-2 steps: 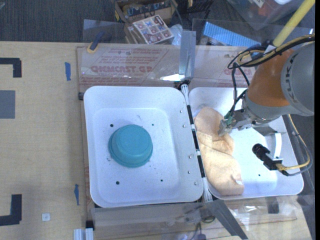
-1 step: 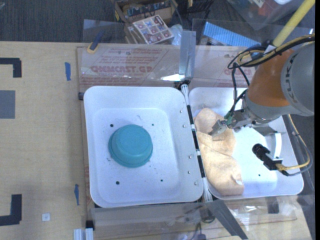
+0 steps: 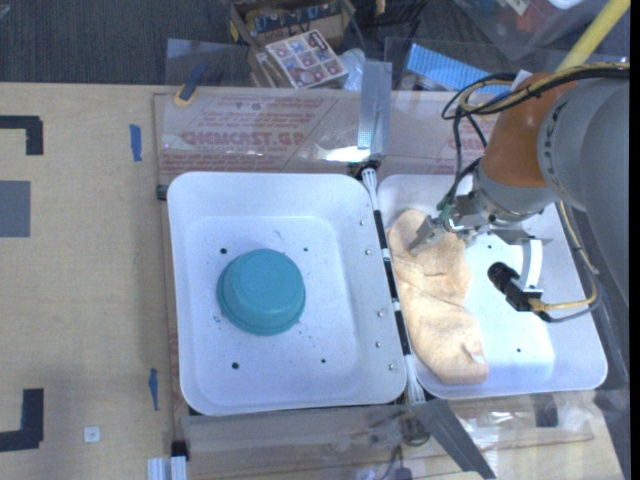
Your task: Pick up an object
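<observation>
Left bin (image 3: 190,203): shallow, white, rounded corners; holds one teal bowl (image 3: 262,290), upside down, left of centre, clear of every wall, with bare floor on all sides.

Right bin (image 3: 585,363): white, butted against the left bin along a shared ridge. Holds one tan cloth (image 3: 440,303), crumpled, lying lengthwise along the bin's left wall from the upper part to the lower edge. The bin's right half is bare floor.

Arm (image 3: 590,148): grey with orange band, entering from the right, over the right bin's upper portion.

Hand (image 3: 440,223): at the cloth's upper end, one finger tip at the fabric; whether it is released or clenched cannot be told.

Writing: a clear sheet (image 3: 255,128) behind the bins carries red lettering, too faint to read.

Tabletop (image 3: 80,268): pale wood, blue tape marks, black corner marks at left.
</observation>
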Robot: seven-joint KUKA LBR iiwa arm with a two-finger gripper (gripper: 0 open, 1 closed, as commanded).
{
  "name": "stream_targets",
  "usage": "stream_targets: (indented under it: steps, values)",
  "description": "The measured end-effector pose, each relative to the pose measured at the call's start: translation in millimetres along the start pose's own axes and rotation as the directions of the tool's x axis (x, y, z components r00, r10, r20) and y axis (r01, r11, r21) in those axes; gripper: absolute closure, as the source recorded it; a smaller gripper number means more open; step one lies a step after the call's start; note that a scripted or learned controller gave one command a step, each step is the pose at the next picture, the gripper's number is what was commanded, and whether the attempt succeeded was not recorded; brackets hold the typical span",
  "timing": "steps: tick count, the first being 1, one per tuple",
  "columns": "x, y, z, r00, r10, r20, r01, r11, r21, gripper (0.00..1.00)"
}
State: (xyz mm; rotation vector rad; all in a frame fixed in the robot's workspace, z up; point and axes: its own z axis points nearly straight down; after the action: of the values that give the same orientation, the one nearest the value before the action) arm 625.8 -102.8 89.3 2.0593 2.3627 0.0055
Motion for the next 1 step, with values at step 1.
stream_targets:
  steps: [1]
  values:
    - [0.8, 1.8, -11.7, 1.000, -0.002, 0.001, 0.002, 1.000, -0.006, 1.00]
